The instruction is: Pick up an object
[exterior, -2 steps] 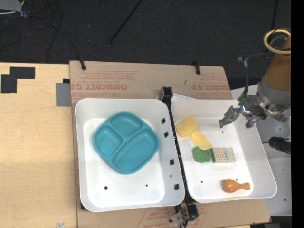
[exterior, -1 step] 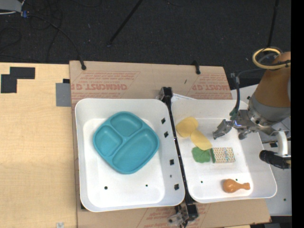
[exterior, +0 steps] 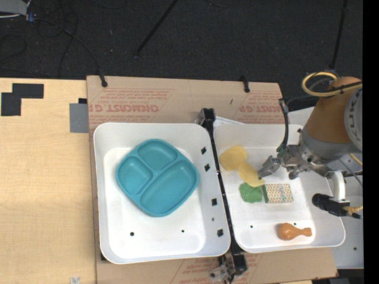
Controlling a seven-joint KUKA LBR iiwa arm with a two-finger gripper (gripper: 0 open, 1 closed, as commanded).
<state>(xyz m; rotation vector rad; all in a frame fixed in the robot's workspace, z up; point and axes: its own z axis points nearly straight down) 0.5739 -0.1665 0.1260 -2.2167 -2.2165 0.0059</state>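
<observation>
Objects lie in the right bin (exterior: pixel 331 235), four of them, and all are close to the middle of it. The arm (exterior: pixel 331 123) comes in from 3 o'clock and ends above the upper part of this bin. Its jaws (exterior: pixel 283 165) hang over the white floor of the bin; if they are apart or together I cannot tell, because the metal parts there are small and dark. Nothing is seen between them.

From the jaws, a pale yellow piece (exterior: pixel 249 174) lies at about 8 o'clock, just beside them but apart. A second pale yellow piece, rounder (exterior: pixel 233 155), is at 9 o'clock from the jaws, further away, and it touches the first one at its lower end. A green object (exterior: pixel 251 193) lies at 7 o'clock from the jaws, just under the long yellow piece and touching it. A small patterned packet (exterior: pixel 279 193) lies at 6 o'clock from the jaws, almost straight below them, and its left edge touches the green object. An orange object with a thin neck (exterior: pixel 292 231) lies also near 6 o'clock, but well apart, close to the lower wall of the bin.

The left bin (exterior: pixel 112 152) holds a blue-green divided plate (exterior: pixel 157 177) with three compartments, turned like a diamond. A black strip (exterior: pixel 214 182) runs between the two bins. Both bins stand on a cardboard sheet (exterior: pixel 177 102), which lies on the wooden surface (exterior: pixel 41 188).
</observation>
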